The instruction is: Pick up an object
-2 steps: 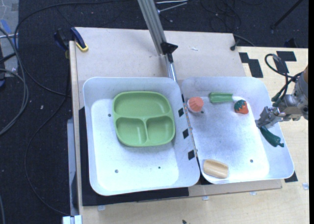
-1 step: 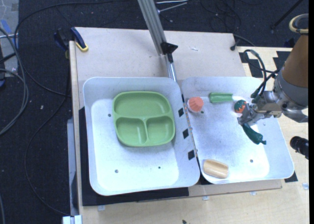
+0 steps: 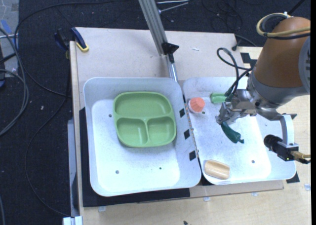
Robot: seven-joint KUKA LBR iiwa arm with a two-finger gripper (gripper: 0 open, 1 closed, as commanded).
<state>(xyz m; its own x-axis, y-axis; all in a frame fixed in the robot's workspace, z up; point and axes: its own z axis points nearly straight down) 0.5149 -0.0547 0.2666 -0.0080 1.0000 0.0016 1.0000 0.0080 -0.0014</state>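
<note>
- Right, my end effector (image 3: 228, 118) sits low over the right bin (image 3: 256, 167), hanging off the grey arm (image 3: 279, 56) that comes in from the right side of the view.
- I cannot tell how wide it is set; the wrist hardware crowds the tip and I see nothing clearly clamped in it.
- A dark green elongated object (image 3: 231, 133) lies just below the end effector on the bin floor, slanting away toward the lower right. Its upper end is right at the tip; contact or a small gap, I can't settle which.
- A lighter green piece (image 3: 217, 97) pokes out just above and slightly left of the end effector, partly hidden by the wrist.
- An orange-red round object (image 3: 197, 104) rests to the left of the end effector, near the right bin's left wall.
- A tan, loaf-like object (image 3: 217, 169) lies well below the end effector and a little left, near the bin's front rim.
- Further left, in the left bin (image 3: 98, 169), a green divided tray (image 3: 145, 119) lies flat, three compartments up, well apart from the end effector.
- Both bins sit side by side on the tabletop (image 3: 123, 46); a metal pole (image 3: 153, 14) slants up behind them, above-left of the end effector.
</note>
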